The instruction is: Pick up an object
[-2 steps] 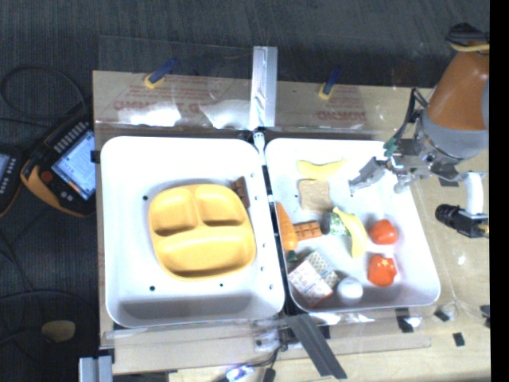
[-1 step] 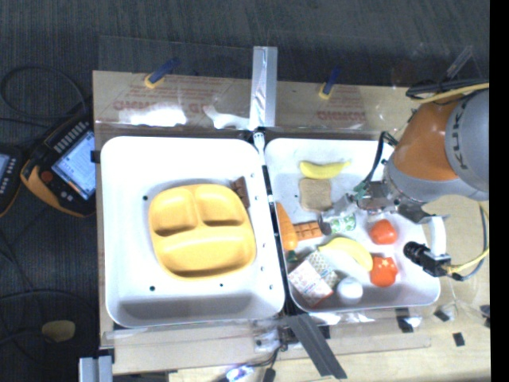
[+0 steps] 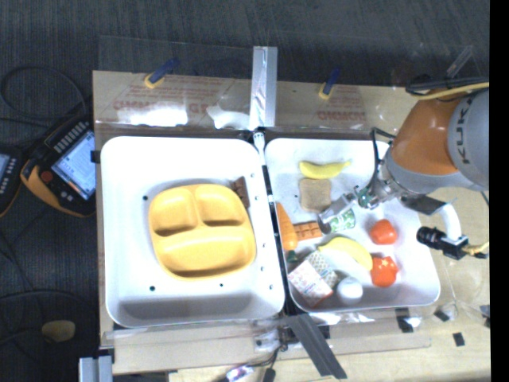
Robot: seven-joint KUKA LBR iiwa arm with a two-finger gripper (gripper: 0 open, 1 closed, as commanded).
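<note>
My gripper [image 3: 337,213] reaches down into the middle of the right bin [image 3: 413,293], at the end of the grey arm with its orange band [image 3: 425,138]. It hangs just right of a brown square block [image 3: 314,192] and just above a pale yellow rounded object [image 3: 348,251]. A small banana [image 3: 324,167] lies at the far side of the bin. Two red tomato-like items [image 3: 384,231] [image 3: 383,270] sit to the right. An orange piece [image 3: 285,223] lies along the left wall. Nothing visibly hangs from the gripper.
The left bin [image 3: 127,293] holds a yellow divided tray [image 3: 203,228] and a small dark brown item [image 3: 239,188]. A patterned packet [image 3: 312,275] and a white lump [image 3: 350,290] crowd the right bin's near edge. A handheld pendant [image 3: 67,169] lies off the bench at left.
</note>
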